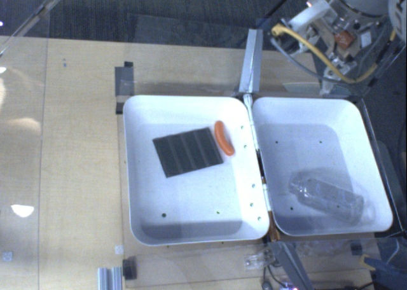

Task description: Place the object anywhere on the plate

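one orange object (223, 138) touching dark plate's (188, 152) edge.

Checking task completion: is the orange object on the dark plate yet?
Not on it. The orange object lies beside the dark plate, at its right edge.

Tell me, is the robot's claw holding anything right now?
It cannot be told. The claw hangs above the bins' far edge, away from the orange object by the dark plate in the left bin.
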`<control>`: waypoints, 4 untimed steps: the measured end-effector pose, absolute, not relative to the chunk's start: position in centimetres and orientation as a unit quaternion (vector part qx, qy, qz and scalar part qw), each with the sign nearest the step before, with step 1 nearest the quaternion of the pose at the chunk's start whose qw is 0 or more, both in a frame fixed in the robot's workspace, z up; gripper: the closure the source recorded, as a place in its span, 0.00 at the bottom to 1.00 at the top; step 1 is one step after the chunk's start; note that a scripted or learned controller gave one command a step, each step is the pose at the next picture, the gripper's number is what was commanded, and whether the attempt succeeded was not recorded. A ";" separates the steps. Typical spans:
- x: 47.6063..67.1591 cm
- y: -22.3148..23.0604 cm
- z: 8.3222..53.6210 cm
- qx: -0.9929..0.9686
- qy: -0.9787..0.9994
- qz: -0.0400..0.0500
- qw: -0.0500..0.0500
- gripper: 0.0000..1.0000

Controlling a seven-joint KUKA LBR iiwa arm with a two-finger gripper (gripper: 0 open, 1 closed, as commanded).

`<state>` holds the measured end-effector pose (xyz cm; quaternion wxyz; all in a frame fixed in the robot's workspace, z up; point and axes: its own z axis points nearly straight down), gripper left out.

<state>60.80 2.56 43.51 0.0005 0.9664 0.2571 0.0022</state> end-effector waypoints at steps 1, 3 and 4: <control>59.7 -0.1 43.6 0.995 0.101 0.002 0.000 0.00; 57.6 -2.7 43.5 0.995 0.102 0.002 0.000 0.00; 56.6 -1.1 43.4 0.901 0.433 0.001 0.001 0.00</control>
